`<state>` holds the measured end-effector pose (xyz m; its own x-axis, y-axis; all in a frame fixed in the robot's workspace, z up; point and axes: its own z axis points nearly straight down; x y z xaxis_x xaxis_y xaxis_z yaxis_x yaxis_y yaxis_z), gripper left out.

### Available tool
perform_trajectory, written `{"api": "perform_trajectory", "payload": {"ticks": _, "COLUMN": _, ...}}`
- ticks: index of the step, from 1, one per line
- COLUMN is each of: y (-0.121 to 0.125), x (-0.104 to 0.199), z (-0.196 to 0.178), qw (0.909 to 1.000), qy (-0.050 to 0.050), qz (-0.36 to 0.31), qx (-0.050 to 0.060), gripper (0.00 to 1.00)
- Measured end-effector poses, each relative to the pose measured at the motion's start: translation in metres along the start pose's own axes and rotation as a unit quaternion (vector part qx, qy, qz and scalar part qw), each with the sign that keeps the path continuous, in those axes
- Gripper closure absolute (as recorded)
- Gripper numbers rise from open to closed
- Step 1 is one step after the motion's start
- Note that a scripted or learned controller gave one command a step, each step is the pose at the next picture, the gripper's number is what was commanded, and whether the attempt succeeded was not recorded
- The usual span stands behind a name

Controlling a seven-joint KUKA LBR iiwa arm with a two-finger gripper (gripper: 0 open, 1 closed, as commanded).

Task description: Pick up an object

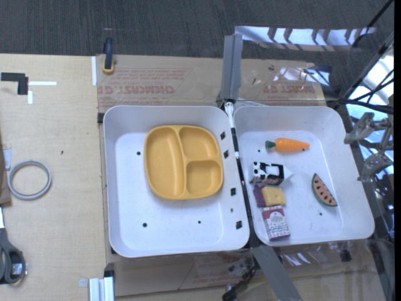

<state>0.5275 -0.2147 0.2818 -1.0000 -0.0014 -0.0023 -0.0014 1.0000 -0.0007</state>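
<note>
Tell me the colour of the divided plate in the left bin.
The divided plate is yellow, seen clearly in the camera view.

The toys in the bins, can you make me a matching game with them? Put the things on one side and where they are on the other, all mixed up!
Things:
1. yellow divided plate
2. toy carrot
3. watermelon slice
4. red packet

Places:
A. right bin, near its right wall
B. left bin
C. right bin, toward the far wall
D. right bin, at the near edge by the divider

Pairs: 1-B, 2-C, 3-A, 4-D
</note>
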Motion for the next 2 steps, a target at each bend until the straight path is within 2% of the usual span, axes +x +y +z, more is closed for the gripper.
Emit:
{"api": "perform_trajectory", "payload": {"ticks": 1, "y": -0.007, "x": -0.029, "z": 0.065, "qw": 0.9913, "qy": 0.0, "qz": 0.132, "qx": 0.0, "gripper": 0.0}}
{"api": "perform_trajectory", "payload": {"ticks": 2, "y": -0.007, "x": -0.035, "z": 0.189, "qw": 0.984, "qy": 0.0, "qz": 0.178, "qx": 0.001, "gripper": 0.0}}
